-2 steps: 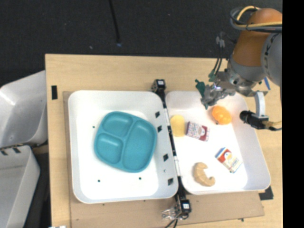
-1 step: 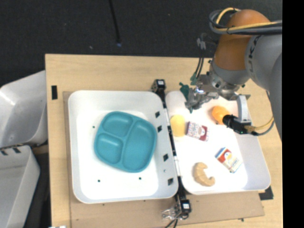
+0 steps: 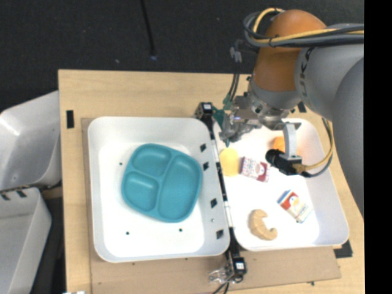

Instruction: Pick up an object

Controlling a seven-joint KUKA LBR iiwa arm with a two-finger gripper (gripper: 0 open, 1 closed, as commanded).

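White plastic makes up both shallow bins, set side by side on the pale wooden surface (image 3: 73,182). The left bin (image 3: 104,225) carries one teal divided plate (image 3: 162,182) near its middle. The right bin (image 3: 324,225) holds the loose items, probably because it is the one within the arm's easy reach: a yellow block (image 3: 229,162) at its left wall, a small pink-and-white packet (image 3: 253,169) just beside that, a red, white and blue carton (image 3: 294,206) toward the lower right, a tan croissant-shaped piece (image 3: 262,225) at the lower middle, and an orange item (image 3: 278,143) mostly hidden behind the wrist hardware.

The arm enters from the upper right of the frame, its orange band (image 3: 285,41) above the wrist. The hand (image 3: 231,129) hangs over the upper left corner of the right bin, close above the yellow block, which looks the likeliest target. From this slanted view I cannot tell how far apart its tips are, and nothing can be seen caught in it. No item looks lifted, so by my judgement the pick is not yet made.
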